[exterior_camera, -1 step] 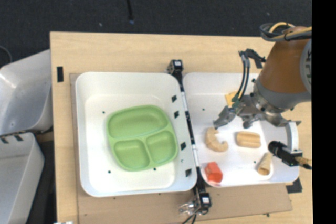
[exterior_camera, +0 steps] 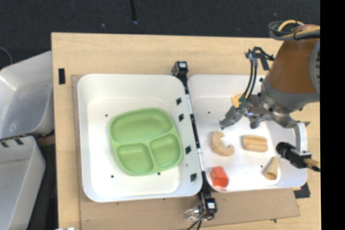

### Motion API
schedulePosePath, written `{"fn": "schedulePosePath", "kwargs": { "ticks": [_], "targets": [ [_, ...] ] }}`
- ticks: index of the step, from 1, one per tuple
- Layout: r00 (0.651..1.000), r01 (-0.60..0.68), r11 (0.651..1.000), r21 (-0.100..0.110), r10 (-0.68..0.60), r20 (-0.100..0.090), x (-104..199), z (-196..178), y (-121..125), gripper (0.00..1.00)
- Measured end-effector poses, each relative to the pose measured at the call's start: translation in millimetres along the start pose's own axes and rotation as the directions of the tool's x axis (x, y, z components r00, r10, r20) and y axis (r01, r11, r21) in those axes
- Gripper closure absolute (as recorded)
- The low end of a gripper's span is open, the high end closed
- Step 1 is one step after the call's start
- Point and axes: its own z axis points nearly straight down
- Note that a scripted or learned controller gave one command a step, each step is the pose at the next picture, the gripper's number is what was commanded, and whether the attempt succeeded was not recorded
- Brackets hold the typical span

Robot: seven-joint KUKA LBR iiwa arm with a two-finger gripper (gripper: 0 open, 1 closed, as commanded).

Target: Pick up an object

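My gripper [exterior_camera: 240,120] hangs over the right bin [exterior_camera: 215,89], open, with nothing between its fingers. Just below it lie a tan curved pastry piece [exterior_camera: 221,145] and a tan bread roll [exterior_camera: 254,143], one to each side of the gripper and both apart from it. A red block [exterior_camera: 218,177] lies near the bin's front edge. A pale cone [exterior_camera: 271,168] rests at the front right. A small yellow object [exterior_camera: 237,99] shows behind the gripper, partly hidden by the arm.
The left bin [exterior_camera: 91,99] holds a green divided plate [exterior_camera: 145,141]. A ridge with black clips [exterior_camera: 190,121] separates the two bins. The arm's orange wrist [exterior_camera: 294,62] covers the right bin's far right corner.
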Motion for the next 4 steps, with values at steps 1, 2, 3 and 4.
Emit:
{"fn": "schedulePosePath", "kwargs": {
  "ticks": [1, 2, 3, 4],
  "targets": [
    [1.0, -0.002, 1.0, 0.004, 0.002, 0.001, -8.4, 46.2, 3.6, 0.0],
    [1.0, -0.003, 1.0, 0.003, 0.003, 0.001, -12.2, 104.2, 11.6, 0.0],
    [1.0, -0.005, 1.0, 0.002, 0.005, 0.0, -13.1, 110.8, 11.7, 0.0],
    [1.0, -0.01, 1.0, -0.001, 0.01, 0.001, -14.1, 99.4, 12.6, 1.0]
  ]
}}
